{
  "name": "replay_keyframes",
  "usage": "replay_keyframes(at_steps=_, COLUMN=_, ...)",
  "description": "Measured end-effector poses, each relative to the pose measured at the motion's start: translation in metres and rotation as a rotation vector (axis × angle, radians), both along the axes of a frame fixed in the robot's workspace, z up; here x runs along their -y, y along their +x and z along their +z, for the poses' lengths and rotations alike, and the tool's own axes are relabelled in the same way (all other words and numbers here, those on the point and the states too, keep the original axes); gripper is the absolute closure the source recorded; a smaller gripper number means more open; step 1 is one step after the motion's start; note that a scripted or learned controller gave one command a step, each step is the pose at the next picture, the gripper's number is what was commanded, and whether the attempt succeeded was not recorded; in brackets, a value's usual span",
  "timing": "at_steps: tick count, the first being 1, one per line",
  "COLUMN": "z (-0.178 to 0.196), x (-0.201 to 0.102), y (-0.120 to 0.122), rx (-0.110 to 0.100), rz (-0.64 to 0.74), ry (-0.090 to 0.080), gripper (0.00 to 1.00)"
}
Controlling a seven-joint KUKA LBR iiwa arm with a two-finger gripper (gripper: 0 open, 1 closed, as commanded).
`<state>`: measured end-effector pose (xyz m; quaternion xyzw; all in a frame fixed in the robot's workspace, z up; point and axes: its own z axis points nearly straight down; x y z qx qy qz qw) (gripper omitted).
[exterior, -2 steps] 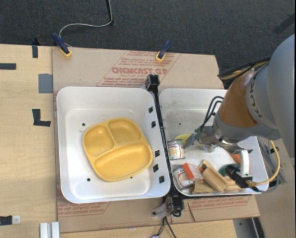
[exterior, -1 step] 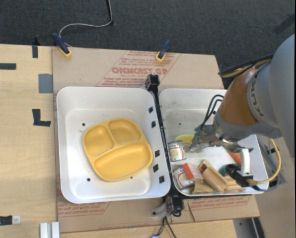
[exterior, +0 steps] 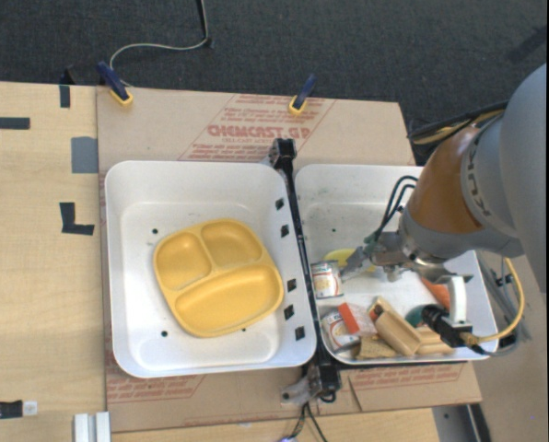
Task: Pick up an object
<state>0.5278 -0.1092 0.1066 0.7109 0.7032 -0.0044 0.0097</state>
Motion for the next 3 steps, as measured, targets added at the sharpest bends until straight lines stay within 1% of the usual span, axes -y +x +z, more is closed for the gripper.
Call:
replay_keyframes(at_steps=1, z=0.009, x=-0.002, y=0.000, rx=-0.003, rz=0.002, ry=0.005, gripper=1.00)
replay_keyframes(at_steps=2, z=0.009, x=-0.001, y=0.000, rx=-0.002, rz=0.001, ry=0.001, gripper=0.00)
replay_keyframes(at_steps=3, z=-0.018, x=-0.003, y=-0.022, rx=0.012, rz=-0.001, ry=-0.002, gripper=0.00)
